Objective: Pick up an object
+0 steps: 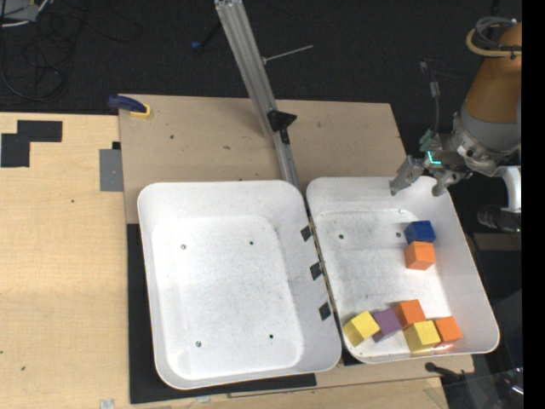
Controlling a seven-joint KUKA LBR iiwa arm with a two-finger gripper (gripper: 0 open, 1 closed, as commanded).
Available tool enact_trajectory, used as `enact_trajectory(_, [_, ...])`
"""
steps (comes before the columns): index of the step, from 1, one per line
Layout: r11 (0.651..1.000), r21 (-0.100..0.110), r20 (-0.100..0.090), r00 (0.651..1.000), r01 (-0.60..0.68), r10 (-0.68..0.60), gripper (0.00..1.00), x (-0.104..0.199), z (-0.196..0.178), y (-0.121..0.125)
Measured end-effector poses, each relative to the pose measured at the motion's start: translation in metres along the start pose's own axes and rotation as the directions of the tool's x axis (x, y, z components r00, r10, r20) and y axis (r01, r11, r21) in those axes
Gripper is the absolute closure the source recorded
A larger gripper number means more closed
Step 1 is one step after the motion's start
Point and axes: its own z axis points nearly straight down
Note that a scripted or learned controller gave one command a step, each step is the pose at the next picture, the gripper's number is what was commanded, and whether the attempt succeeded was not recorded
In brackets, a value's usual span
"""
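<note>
Tool (419, 177): hangs over the far right corner of the right bin (341, 196), fingers spread apart, nothing between them. No grasp yet.
Arm (494, 92): grey with an orange band, reaching in from the right, wrist above the bin's far rim.
Candidates: all in the right bin. Blue cube (420, 232) and orange cube (419, 255) sit touching, blue farther back, near the right wall and nearest the tool.
Cluster: at the near end of the bin, yellow cube (362, 325), purple cube (387, 320), a second orange cube (410, 312), a second yellow cube (421, 336) and a third orange cube (447, 329), packed touching each other.
Left bin (153, 198): no objects seen in it.
Handling, my guess: small blocks, look like foam or light wood. Light, stiff enough, matte faces so decent friction, not fragile. Main risk is a cube sliding or tipping on the smooth bin floor if one finger lands first.
Grip point: two opposite flat side faces, fingers square to the faces, centred on the cube.
Best pick: blue cube. Free faces left and right; its orange neighbour blocks only the near side. Cluster is too tight for clean finger entry.
Stage: approach, descent not yet done.
Surface (213, 135): tan board under both bins, metal rail (251, 66) running back from between them.
</note>
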Motion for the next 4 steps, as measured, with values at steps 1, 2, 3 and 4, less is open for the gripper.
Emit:
enact_trajectory(1, [1.000,0.005,-0.002,1.000,-0.005,0.005,0.00,0.001,0.055,-0.011])
enact_trajectory(2, [1.000,0.004,-0.002,1.000,-0.006,0.006,0.00,0.000,0.100,-0.015])
enact_trajectory(3, [1.000,-0.006,-0.002,1.000,-0.004,0.004,0.00,0.003,0.133,-0.012])
enact_trajectory(4, [1.000,-0.001,-0.003,1.000,-0.007,0.007,1.00,0.002,0.124,-0.014])
